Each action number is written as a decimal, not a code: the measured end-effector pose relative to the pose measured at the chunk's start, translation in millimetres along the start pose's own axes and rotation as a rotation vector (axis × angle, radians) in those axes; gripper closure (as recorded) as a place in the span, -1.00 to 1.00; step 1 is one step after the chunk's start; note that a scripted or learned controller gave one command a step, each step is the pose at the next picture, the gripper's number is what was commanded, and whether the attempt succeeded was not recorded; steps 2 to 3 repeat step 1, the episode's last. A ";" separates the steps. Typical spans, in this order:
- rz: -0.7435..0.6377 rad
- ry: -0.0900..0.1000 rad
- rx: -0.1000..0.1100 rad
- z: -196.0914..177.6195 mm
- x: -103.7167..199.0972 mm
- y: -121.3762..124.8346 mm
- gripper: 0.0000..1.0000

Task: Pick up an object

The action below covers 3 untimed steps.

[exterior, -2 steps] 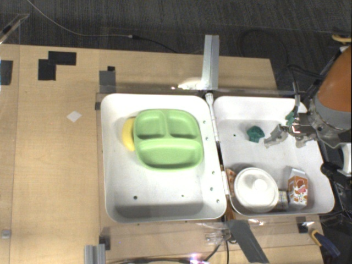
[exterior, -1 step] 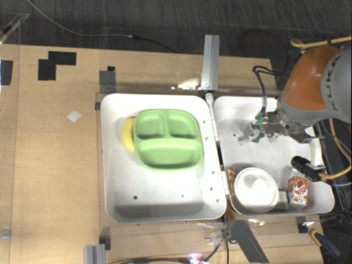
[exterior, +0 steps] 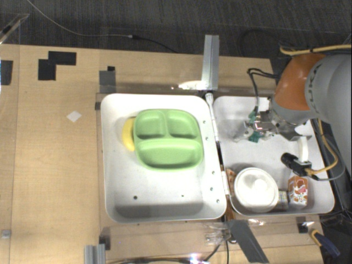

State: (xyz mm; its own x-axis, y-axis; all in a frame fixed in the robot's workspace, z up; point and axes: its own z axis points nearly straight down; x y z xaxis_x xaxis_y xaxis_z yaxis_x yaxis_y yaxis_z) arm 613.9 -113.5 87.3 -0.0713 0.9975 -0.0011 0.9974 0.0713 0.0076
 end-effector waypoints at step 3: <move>-0.001 -0.002 -0.008 -13.7 -0.8 2.8 1.00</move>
